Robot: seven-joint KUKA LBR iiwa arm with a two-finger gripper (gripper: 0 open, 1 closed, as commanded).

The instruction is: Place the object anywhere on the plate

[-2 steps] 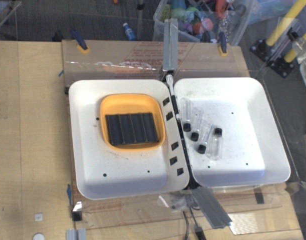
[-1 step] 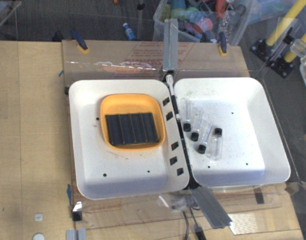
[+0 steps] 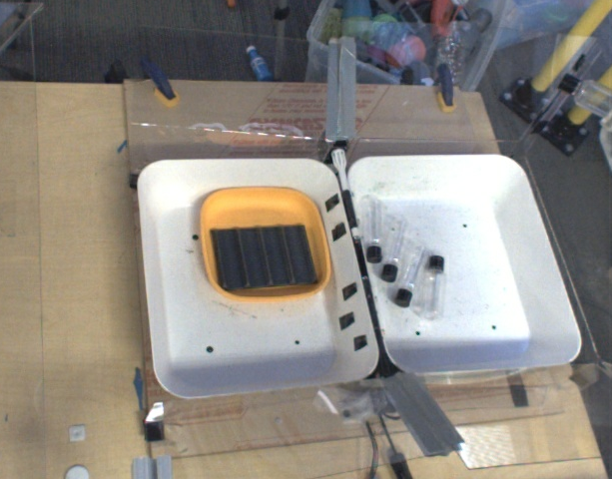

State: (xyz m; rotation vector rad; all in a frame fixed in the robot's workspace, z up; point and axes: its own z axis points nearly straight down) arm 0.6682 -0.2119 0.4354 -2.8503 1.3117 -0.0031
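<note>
An orange plate (image 3: 218, 212) rests in the left white bin (image 3: 176, 327). A black ribbed rectangular object (image 3: 264, 257) lies flat on it, covering most of its middle. In the right white bin (image 3: 505, 297) several clear plastic vials with black caps (image 3: 403, 263) lie scattered near the bin's left side.
A grey divider strip with black tabs (image 3: 347, 267) runs between the two bins. A clear tub of colourful toys (image 3: 415, 18) stands beyond the bench at the back. Yellow equipment (image 3: 575, 38) is at the far right. Wooden bench surface (image 3: 56, 247) spreads out to the left.
</note>
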